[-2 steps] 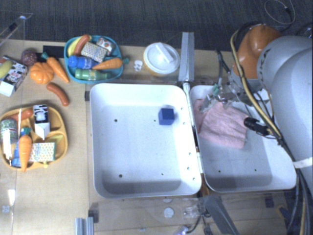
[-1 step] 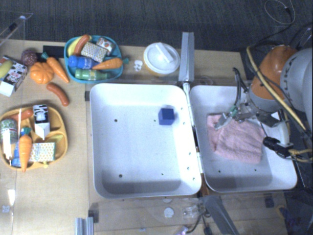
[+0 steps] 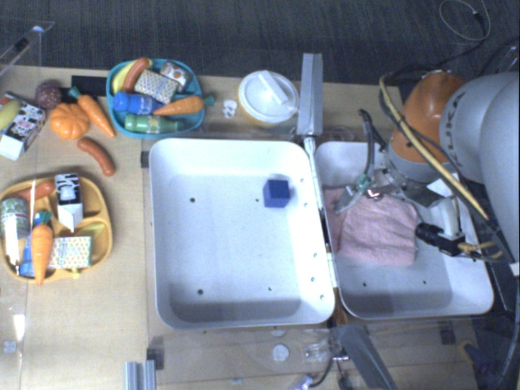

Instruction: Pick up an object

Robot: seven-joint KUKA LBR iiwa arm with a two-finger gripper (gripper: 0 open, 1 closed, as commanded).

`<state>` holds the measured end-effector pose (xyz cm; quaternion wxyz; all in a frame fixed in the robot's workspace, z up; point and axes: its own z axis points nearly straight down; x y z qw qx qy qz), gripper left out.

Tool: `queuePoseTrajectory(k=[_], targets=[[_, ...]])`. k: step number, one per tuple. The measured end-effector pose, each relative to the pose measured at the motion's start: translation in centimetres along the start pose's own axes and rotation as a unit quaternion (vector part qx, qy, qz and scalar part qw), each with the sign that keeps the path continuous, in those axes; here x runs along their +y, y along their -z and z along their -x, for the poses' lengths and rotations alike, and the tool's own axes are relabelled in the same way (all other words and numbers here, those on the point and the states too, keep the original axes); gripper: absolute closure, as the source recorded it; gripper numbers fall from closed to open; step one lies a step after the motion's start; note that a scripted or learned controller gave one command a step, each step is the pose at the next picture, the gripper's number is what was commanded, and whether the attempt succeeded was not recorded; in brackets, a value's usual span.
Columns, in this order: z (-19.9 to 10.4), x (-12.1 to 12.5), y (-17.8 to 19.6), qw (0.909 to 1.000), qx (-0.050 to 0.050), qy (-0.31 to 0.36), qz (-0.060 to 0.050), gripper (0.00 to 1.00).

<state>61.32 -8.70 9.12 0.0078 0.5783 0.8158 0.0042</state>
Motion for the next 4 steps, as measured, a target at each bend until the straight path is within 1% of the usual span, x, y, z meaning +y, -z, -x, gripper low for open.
queuePoseTrajectory(k=[1, 2, 3, 4], targets=[[0.1, 0.3, 1.3, 1.0000, -0.003, 0.001, 0.004, 1.00], [-1.2, 1.6, 15.4, 0.9846, 0.003, 0.175, -0.004, 1.00], [2.2, 5.1, 8.8, 0.9786, 0.004, 0.206, -0.005, 1.00], [0.9, 5.2, 9.8, 0.9892, 0.004, 0.146, -0.005, 1.00]])
